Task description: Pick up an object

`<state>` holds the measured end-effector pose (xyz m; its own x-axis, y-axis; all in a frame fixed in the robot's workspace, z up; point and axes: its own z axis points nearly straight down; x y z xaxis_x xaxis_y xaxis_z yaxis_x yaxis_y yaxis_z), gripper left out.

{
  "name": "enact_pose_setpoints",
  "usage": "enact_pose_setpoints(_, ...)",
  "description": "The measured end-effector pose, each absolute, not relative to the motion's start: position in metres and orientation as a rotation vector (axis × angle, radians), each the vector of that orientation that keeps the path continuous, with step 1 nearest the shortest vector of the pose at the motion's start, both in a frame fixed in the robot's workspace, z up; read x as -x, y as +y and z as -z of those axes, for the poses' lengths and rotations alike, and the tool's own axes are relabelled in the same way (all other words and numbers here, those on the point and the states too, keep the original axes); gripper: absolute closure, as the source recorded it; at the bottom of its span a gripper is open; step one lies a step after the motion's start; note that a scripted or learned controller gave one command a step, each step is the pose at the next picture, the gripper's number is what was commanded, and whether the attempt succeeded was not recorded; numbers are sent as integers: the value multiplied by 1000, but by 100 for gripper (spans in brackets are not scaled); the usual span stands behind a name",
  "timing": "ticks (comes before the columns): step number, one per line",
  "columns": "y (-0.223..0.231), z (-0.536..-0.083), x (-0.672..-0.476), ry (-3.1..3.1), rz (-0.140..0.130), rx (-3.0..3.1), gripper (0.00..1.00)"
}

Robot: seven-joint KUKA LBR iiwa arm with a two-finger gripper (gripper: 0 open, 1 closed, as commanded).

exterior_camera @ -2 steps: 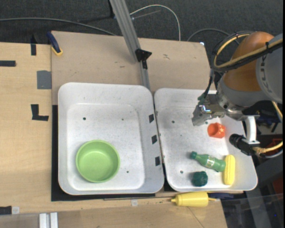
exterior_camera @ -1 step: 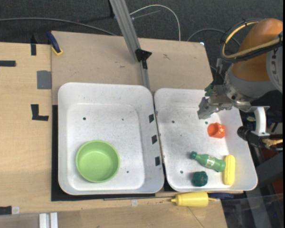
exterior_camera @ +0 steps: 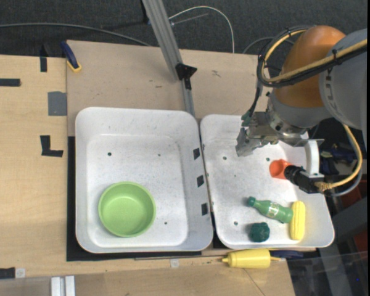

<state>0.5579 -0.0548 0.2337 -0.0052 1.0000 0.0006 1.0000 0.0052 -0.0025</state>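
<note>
My gripper (exterior_camera: 246,144) hangs over the far part of the right bin (exterior_camera: 228,184), with nothing visible between its fingers. In that bin's near right part lie a green bottle (exterior_camera: 270,209), a yellow banana-like piece (exterior_camera: 297,220) and a dark green lump (exterior_camera: 258,231). An orange object (exterior_camera: 277,168) sits at the bin's right side, partly behind the arm's black fitting. A green bowl (exterior_camera: 127,209) rests in the near left of the left bin (exterior_camera: 135,134).
A yellow bottle (exterior_camera: 249,259) lies on the bench just in front of the right bin. A slanted metal pole (exterior_camera: 166,36) rises behind the bins. The grey arm with its orange band (exterior_camera: 305,60) and cables crowds the right side.
</note>
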Motion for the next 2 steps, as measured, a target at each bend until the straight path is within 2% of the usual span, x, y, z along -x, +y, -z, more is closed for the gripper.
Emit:
enact_pose_setpoints(1,-2,-220,-563,-2226,-3,2212,100)
enact_pose_setpoints(2,54,-234,-568,-2229,1,2211,100)
